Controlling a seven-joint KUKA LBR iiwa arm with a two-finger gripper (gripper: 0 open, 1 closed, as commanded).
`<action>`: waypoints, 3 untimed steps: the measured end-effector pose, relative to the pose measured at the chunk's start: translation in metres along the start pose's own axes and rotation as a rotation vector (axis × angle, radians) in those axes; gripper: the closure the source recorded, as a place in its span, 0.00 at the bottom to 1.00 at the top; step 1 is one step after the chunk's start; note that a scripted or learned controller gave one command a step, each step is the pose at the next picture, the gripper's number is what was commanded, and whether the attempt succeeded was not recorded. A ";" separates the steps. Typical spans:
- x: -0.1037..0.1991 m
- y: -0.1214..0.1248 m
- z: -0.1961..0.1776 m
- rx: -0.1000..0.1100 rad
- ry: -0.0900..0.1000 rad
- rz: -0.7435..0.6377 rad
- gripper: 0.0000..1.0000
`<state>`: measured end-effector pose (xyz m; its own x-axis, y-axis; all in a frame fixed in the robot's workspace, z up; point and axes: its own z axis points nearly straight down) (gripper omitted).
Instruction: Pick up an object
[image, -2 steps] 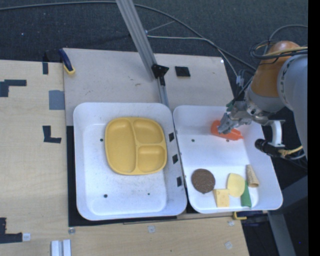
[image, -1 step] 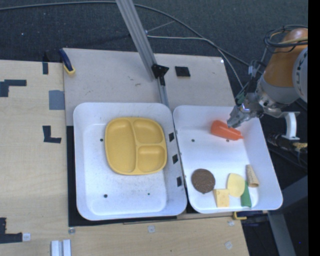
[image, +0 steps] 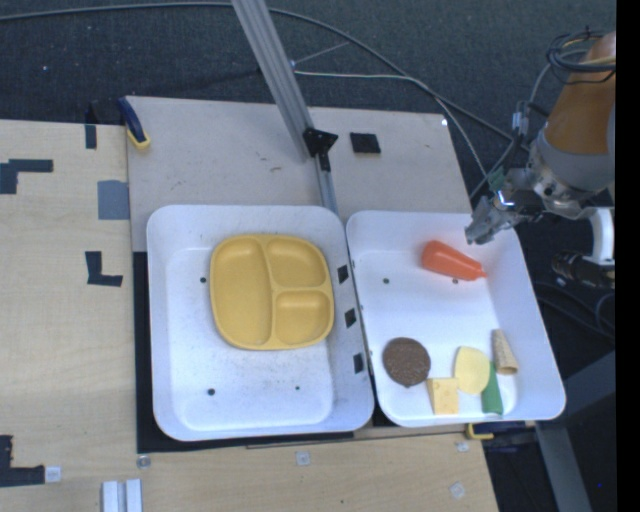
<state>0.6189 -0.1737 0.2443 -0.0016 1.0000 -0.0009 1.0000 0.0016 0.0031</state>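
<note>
Your tool sits over the top right corner of the right shallow white plastic bin, just beside the orange carrot-shaped toy and a little up and right of its blunt end. Nothing is between the fingers; whether they're spread or pressed together I cannot tell at this angle.

Why the layout matters: the carrot lies on its side, alone in the upper half of the bin, well apart from the rest, so it reads as the easiest pick (my judgement, not a given).

The others crowd the bin's lower right corner:
- round brown cookie-like disc
- yellow cheese-like wedge
- pale yellow rounded piece, touching a green strip
- tan cone-like piece against the right wall

Packed like that, they leave poor finger clearance.

The left shallow white plastic bin carries a yellow three-compartment plastic plate, flat and centred.

No brands, labels or legible writing on anything.
</note>
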 end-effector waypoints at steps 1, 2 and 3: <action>0.052 -0.009 -0.007 0.004 0.002 -0.004 1.00; 0.103 -0.019 -0.013 0.004 0.002 -0.004 1.00; 0.160 -0.031 -0.015 0.004 0.003 -0.005 1.00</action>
<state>0.5873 -0.0136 0.2594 -0.0069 1.0000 0.0022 1.0000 0.0069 -0.0011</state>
